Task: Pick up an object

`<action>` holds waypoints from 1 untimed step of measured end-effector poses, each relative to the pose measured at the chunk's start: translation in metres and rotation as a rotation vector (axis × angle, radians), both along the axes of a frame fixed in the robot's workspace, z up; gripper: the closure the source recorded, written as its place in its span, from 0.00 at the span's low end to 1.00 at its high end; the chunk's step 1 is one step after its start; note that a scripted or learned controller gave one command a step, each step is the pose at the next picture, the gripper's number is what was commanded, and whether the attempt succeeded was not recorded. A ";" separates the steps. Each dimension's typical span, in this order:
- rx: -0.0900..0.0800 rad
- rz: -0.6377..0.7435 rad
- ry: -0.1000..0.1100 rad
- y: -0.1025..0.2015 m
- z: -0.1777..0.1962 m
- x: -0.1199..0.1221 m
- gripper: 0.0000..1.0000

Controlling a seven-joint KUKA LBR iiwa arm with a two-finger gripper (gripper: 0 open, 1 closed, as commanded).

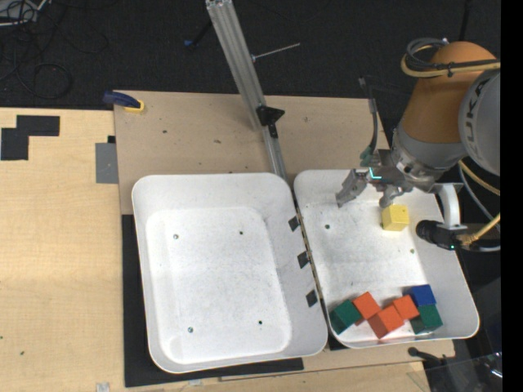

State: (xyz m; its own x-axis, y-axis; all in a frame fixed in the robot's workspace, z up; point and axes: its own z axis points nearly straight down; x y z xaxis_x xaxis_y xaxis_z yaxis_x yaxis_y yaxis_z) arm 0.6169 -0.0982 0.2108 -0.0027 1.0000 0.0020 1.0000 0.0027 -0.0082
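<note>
My gripper (370, 193) hangs over the far part of the right bin (351, 243), its fingers spread open with nothing between them. A yellow cube (395, 217) lies on the bin floor just to the right of and below the right finger (390, 194), apart from it. Along the bin's near edge sits a cluster of blocks: a green one (345, 314), an orange one (366, 304), a red-orange one (386, 322), another orange one (405, 307), a blue one (422, 295) and a dark green one (427, 319).
The left bin (163, 219) lies beside the right one, with black clips (301, 258) along the shared rim. A slanted aluminium rail (245, 72) rises behind the bins. Bare floor shows in the middle of the right bin.
</note>
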 end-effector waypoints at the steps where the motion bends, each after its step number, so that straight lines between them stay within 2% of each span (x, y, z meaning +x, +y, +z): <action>1: -0.001 -0.002 -0.005 -0.001 0.003 0.001 0.00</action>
State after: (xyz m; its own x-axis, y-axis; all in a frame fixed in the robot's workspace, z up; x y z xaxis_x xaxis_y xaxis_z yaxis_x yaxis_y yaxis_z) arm 0.6178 -0.0989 0.2134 -0.0008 1.0000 0.0012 1.0000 0.0008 -0.0032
